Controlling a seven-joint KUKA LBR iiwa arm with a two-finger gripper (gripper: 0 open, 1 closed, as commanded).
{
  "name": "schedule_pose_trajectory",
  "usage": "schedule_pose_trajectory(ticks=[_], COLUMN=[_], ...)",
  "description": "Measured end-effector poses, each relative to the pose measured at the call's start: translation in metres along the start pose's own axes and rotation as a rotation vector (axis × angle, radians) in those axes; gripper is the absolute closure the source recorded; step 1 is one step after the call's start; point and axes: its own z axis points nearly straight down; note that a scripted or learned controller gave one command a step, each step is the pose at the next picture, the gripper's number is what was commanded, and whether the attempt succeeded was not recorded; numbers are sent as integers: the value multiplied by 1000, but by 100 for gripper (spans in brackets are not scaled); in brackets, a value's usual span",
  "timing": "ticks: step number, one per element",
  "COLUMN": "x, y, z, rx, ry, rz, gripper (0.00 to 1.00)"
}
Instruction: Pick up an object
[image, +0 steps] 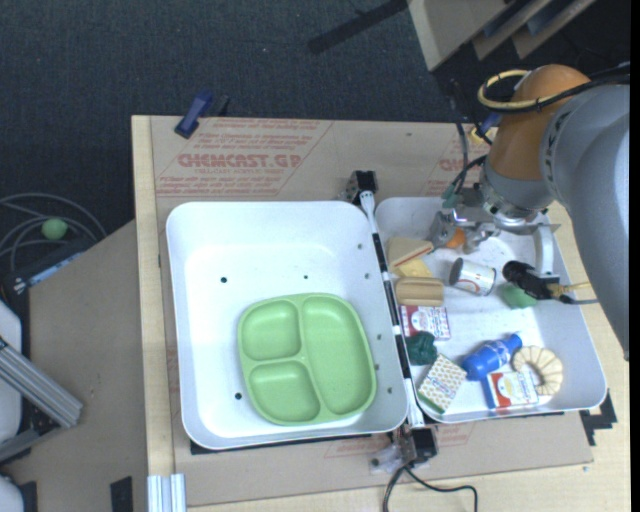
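Camera view: the gripper (462, 228) hung low at the right bin's (590, 370) far end, seemingly positioned to pick among its cluttered objects (finger state indeterminable). The green plate (305, 357) lay in the left bin (200, 300).

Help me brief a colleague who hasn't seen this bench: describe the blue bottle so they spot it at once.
Look in the right bin, the crowded one. Near its front edge lies the blue bottle, on its side between a checked packet and a pale ring-shaped toy. It is the one bright blue thing in that bin.
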Motion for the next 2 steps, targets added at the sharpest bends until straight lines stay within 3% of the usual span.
schedule_pose_trajectory(ticks=[1,2], x=[47,46], y=[-58,-59], z=[-94,-93], rx=[-23,-20], ry=[-1,-1], rz=[-6,-5], gripper=[100,0])
